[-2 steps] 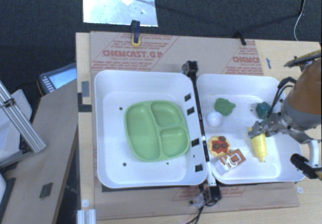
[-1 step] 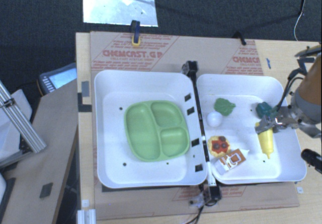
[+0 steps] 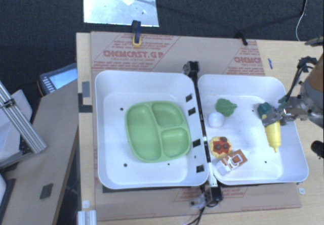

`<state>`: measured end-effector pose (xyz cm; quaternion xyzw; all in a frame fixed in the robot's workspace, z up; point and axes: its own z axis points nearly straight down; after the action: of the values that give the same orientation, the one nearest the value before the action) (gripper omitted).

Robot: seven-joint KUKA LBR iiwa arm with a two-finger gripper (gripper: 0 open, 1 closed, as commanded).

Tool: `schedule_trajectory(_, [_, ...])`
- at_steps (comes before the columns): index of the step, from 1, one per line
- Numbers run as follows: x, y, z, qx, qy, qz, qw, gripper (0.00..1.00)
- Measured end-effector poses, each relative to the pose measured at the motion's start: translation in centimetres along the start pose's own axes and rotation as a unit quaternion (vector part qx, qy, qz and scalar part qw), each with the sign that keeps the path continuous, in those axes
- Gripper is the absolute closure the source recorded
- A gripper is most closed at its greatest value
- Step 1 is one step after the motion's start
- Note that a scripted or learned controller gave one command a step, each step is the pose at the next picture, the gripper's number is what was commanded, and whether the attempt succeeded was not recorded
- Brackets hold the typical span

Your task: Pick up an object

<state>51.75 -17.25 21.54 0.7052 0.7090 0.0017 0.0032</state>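
Note:
The right bin (image 3: pixel 291 168) holds several small things. A yellow bottle-shaped toy (image 3: pixel 274 136) lies near its right side, with a teal piece (image 3: pixel 264 110) at its upper end. A green leafy toy (image 3: pixel 226 106) and a white ball (image 3: pixel 216 119) sit nearer the divider. Below them lie a red and yellow toy (image 3: pixel 220 145) and a white and orange piece (image 3: pixel 232 161). My gripper (image 3: pixel 278 114) reaches in from the right and hangs low over the top end of the yellow toy, beside the teal piece.
The left bin (image 3: pixel 109 92) holds a green divided plate (image 3: pixel 154 130). A black divider (image 3: pixel 199 118) with clips runs between the bins. The arm's wrist (image 3: pixel 310 100) stands over the right bin's right wall.

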Motion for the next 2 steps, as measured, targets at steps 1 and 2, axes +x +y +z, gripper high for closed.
schedule_trajectory(1, [-0.4, 0.0, -6.4, -0.001, -0.001, 0.0, 1.0, 1.0])
schedule_trajectory(2, [4.2, 0.2, -6.3, 0.002, 0.002, -0.002, 1.0, 1.0])
